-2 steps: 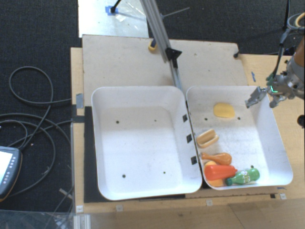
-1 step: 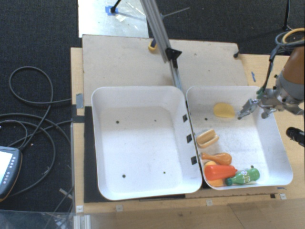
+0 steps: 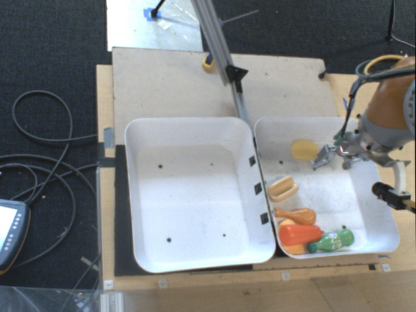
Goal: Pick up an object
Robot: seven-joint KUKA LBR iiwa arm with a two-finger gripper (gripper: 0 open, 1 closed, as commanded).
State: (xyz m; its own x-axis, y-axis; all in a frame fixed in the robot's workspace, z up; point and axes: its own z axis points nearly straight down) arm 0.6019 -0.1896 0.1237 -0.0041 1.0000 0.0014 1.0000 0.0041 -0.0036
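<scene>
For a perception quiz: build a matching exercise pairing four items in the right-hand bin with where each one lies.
Things:
1. pale yellow round toy
2. tan hot-dog bun toy
3. green plastic bottle
4. two-finger gripper

Places:
A. at the near rim of the right white bin, lying on its side
B. far part of the bin, just left of the gripper
C. beside the bin's left wall, midway along it
D. above the bin's far right part, beside the yellow toy

Pairs: 1-B, 2-C, 3-A, 4-D
</scene>
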